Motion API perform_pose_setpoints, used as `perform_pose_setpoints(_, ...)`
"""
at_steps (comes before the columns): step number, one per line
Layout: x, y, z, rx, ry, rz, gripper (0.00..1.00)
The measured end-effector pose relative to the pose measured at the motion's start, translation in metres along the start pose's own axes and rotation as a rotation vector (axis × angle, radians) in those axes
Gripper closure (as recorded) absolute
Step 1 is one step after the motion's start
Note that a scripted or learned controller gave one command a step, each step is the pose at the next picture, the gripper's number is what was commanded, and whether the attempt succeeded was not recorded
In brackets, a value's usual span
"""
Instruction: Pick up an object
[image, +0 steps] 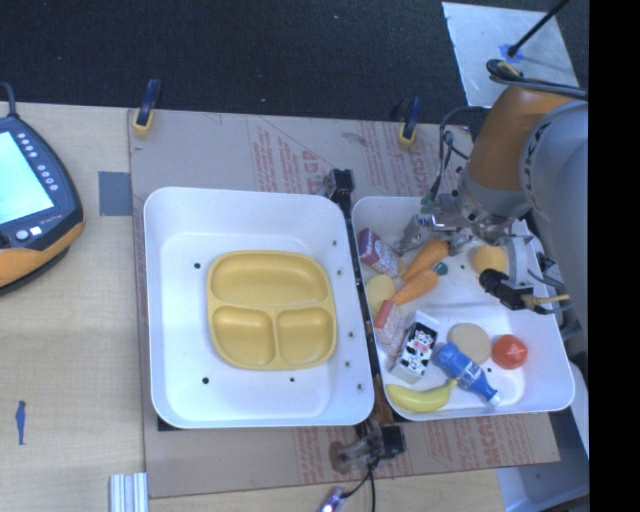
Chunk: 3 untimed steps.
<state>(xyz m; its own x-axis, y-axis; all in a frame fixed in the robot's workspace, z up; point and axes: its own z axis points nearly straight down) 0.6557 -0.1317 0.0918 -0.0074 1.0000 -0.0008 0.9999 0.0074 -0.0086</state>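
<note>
- The arm (520, 150) enters from the right, orange band uppermost, and bends down over the far end of the right bin (545, 395).
- The claw (437, 228) sits low over the bin's upper-left area. Whether it is apart or together cannot be told: the metal parts at the tip merge with the clutter under them.
- No object can be seen clamped in the claw.
- An orange carrot (427, 257) lies just below the claw, tilted, its upper end apparently touching the tip. A second carrot (415, 288) lies just beyond it, further toward the near side.
- A dark wrapped packet (375, 250) lies left of the claw, against the bin's left wall. Its print is too small to read.
- A yellow round piece (491, 258) lies to the claw's right, partly behind black cabling.
- A small carton with a black-and-white cow pattern (417, 350) lies well below the claw. No lettering on it is legible.
- A blue bottle (465, 370), a red tomato (510, 351), a tan disc (470, 340) and a banana (420, 397) lie at the near end of the bin, well apart from the claw.
- The left bin (170, 300) holds a yellow divided tray (270, 308), far left of the claw.
- Red print on the cardboard sheet (250, 140) under the bins is not readable.
</note>
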Motion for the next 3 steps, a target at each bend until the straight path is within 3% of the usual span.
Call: perform_pose_setpoints(3, 0.0022, 0.0006, -0.0018, -0.008, -0.011, 0.007, 0.0)
